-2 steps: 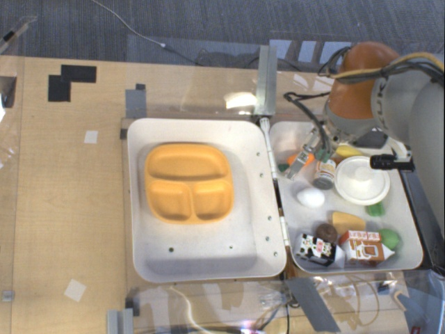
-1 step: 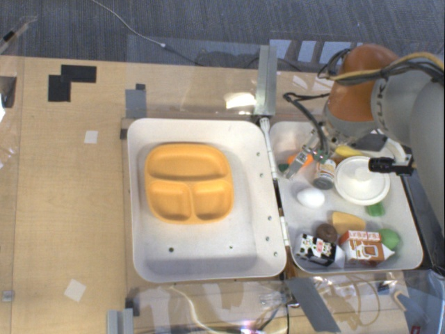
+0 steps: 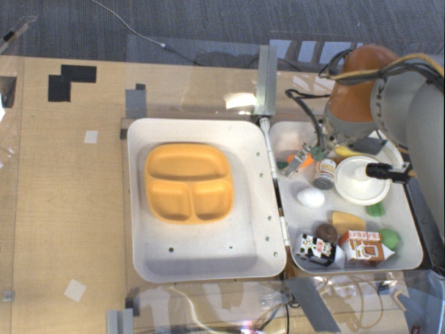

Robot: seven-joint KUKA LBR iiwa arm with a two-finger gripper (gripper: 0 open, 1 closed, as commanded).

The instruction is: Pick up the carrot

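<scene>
Your arm (image 3: 389, 96) covers the right bin's (image 3: 410, 252) far corner, so part of the clutter is hidden. Left of that bin sits the other bin (image 3: 208, 256) with a yellow tray (image 3: 188, 181). The gripper (image 3: 316, 145) hangs just beside the carrot (image 3: 299, 160), near the right bin's left wall; its grip state is impossible to tell.

Bright, even overhead light w/ glare patch on bench (image 3: 240, 101) near bins; slightly soft focus overall.
</scene>
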